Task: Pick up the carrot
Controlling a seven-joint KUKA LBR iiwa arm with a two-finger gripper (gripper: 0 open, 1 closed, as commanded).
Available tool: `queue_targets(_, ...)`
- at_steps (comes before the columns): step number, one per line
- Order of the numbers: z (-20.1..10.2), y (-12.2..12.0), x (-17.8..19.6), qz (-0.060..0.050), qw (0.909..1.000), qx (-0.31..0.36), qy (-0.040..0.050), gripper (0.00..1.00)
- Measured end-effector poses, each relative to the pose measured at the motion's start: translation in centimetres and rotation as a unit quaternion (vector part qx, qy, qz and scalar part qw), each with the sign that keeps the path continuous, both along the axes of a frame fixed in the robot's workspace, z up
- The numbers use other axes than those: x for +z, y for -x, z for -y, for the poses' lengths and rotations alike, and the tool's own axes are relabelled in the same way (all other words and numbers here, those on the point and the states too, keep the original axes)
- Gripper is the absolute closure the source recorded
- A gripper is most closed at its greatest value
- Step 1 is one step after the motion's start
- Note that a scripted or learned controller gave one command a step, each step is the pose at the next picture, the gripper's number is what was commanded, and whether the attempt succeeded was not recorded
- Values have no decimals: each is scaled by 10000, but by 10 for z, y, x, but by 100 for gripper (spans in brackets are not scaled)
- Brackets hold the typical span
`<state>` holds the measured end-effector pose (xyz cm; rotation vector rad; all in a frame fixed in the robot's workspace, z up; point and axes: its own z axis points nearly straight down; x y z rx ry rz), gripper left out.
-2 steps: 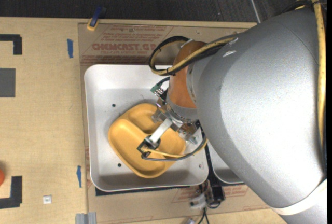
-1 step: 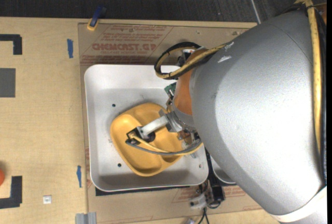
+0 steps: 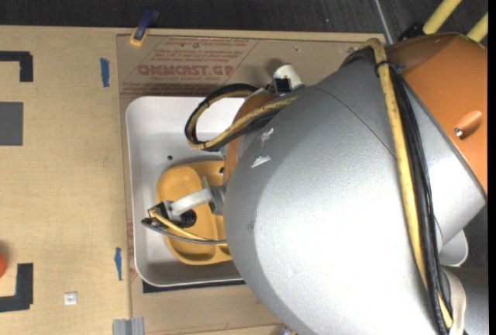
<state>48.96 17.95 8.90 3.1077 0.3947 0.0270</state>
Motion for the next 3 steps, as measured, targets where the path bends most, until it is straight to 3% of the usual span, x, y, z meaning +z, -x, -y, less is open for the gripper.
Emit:
queue_targets(1, -27, 8, 9, -69, 9997, 244, 0, 0)
queue_targets(3, -28, 8, 9, -71, 9997, 244, -1, 0)
